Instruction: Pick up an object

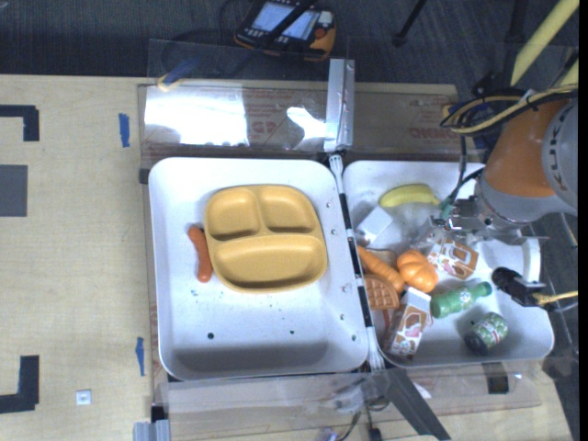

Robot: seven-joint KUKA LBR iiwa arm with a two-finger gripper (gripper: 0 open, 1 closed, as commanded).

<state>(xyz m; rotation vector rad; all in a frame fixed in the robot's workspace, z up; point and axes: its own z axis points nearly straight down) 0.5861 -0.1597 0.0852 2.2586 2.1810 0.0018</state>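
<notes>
Right now we see our tool low in the right white bin, beside the yellow plastic banana and a clear wrapped packet; its opening we cannot tell.

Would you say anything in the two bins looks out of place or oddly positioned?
Yes: in the left bin, an orange sausage-like piece lies on the floor beside the yellow divided plate, not in its compartments. The right bin holds a jumbled heap of toy food.
</notes>
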